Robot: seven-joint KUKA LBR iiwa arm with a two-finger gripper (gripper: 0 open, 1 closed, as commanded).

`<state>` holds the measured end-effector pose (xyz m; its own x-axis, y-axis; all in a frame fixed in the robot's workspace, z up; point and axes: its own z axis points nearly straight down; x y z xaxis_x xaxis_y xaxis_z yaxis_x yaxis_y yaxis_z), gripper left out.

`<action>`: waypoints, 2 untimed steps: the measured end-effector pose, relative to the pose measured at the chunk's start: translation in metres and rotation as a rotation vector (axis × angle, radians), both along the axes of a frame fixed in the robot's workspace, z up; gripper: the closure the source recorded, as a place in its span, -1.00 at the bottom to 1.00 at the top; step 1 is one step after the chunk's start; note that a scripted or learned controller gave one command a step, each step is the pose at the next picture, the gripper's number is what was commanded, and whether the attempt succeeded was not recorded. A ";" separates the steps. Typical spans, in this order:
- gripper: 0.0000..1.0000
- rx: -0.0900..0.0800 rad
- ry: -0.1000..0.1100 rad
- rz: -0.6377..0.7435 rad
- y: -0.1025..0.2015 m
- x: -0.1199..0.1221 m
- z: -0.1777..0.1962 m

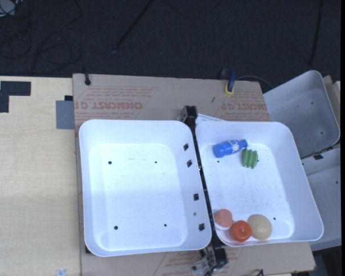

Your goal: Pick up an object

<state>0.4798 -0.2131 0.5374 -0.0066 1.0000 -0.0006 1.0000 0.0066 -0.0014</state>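
Nearest the lens, at the front rim of the right bin, three rounded pieces are sitting bunched together: a red-orange ball in the middle, a pale beige ball touching it on the right, and a pinkish round piece pressing against it from the upper left, close to the bin's inner wall. These three are crowding the front left corner of that bin, and any of them is lying free to be picked. Farther back in the same bin, a blue bottle is lying on its side with its lighter cap end pointing right, and a small green ridged object is resting just beside that end, slightly nearer the front. The middle of the bin floor between the two groups is showing faint scuff marks. A black strip with small clips is running between the two bins, ending in a metal clamp at the front edge. The left bin is sitting flush against that strip, a few small dark dots showing on its floor. Both bins are resting on a brown cardboard sheet bearing mirrored red print, with a blue and yellow clip standing at its far edge. A light wooden bench top is extending to the left, and a grey metal plate is tilting at the right.
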 end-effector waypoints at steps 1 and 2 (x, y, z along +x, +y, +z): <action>-1.00 0.001 0.000 0.002 0.000 0.000 0.000; -1.00 0.000 0.000 0.003 0.000 0.004 0.000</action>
